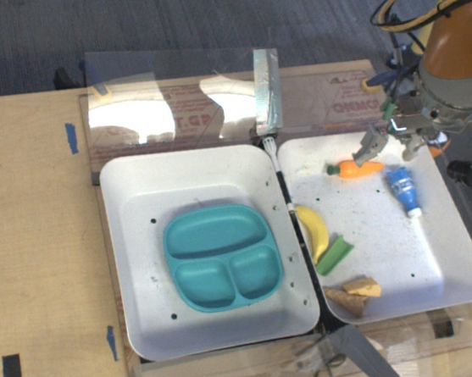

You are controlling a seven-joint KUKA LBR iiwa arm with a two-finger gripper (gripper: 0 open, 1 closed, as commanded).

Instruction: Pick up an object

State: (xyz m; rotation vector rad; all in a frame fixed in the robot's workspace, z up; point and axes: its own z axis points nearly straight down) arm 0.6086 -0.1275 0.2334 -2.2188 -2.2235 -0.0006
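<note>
My gripper (385, 153) hangs over the far part of the right bin (452, 280), open, with its two fingers spread and nothing between them. An orange carrot (358, 169) lies just under and beside the left fingertip (363, 156). A blue and white tube (403, 191) lies a little nearer the camera, below the right fingertip (410, 150). Along the bin's left wall sits a yellow banana (312, 227), with a green pod-like piece (335, 254) against it. A brown crumpled piece (354, 292) rests near the front left corner.
The left bin (126, 197) holds a teal divided plate (222, 255). A raised divider (291, 219) separates the bins. Cardboard and a clear panel (176, 114) stand behind them. Cables (405, 0) loop above the arm at the right.
</note>
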